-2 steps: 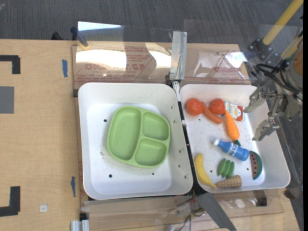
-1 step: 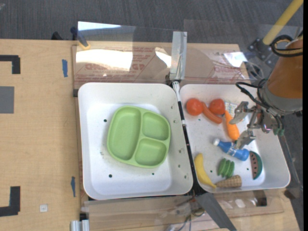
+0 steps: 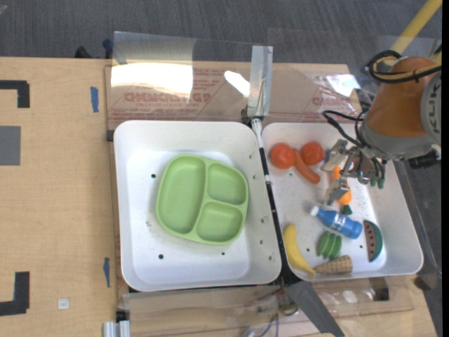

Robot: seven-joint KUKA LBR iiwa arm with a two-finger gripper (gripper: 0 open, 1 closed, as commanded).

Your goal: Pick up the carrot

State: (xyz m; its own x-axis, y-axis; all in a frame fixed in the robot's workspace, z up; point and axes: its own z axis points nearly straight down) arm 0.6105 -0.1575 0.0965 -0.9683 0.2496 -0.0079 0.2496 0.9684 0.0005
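Note:
In the right bin (image 3: 403, 209), a small orange piece that looks like the carrot (image 3: 344, 198) lies on the floor, partly hidden by the gripper. The gripper (image 3: 342, 181) hangs directly over it, pointing down from the grey arm with its orange band (image 3: 396, 107). Cables and the wrist hide the tips, and I cannot tell whether the carrot is touched or held.
Left of the gripper lie a red tomato (image 3: 282, 155), an orange ball (image 3: 312, 151) and a red-orange elongated piece (image 3: 306, 170). Below it are a blue bottle (image 3: 339, 222), a green vegetable (image 3: 328, 245), a banana (image 3: 295, 248), a cone (image 3: 334, 265) and a watermelon slice (image 3: 372, 239). The left bin (image 3: 133, 188) holds a green divided plate (image 3: 202, 199).

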